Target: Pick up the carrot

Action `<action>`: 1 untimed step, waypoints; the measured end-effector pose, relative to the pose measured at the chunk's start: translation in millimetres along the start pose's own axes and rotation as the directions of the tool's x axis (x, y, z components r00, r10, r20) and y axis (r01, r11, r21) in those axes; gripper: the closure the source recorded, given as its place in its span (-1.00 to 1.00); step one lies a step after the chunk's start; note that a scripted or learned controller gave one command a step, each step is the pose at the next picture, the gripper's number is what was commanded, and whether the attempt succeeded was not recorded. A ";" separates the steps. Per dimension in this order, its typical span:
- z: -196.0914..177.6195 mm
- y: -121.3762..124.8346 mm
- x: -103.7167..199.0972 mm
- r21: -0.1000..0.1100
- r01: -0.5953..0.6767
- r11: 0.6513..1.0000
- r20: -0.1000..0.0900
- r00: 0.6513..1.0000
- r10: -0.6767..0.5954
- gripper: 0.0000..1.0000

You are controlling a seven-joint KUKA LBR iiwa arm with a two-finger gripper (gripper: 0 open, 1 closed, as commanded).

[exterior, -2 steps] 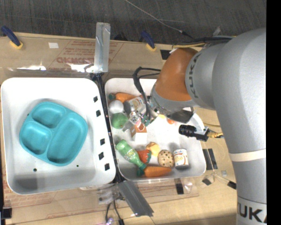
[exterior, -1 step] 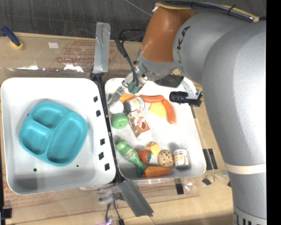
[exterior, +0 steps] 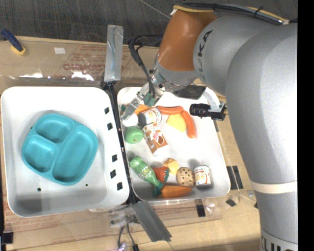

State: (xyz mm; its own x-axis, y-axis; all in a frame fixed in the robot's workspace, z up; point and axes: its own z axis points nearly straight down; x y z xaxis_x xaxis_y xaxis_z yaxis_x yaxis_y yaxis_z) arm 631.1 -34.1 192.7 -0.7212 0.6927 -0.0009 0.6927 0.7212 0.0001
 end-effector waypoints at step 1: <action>0.0 -0.1 0.0 0.000 0.000 1.000 0.000 1.000 0.000 -1.00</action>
State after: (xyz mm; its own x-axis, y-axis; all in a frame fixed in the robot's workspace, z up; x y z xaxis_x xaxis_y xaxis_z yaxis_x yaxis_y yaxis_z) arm 631.1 -34.1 192.7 -0.7212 0.6928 -0.0008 0.6928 0.7212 0.0001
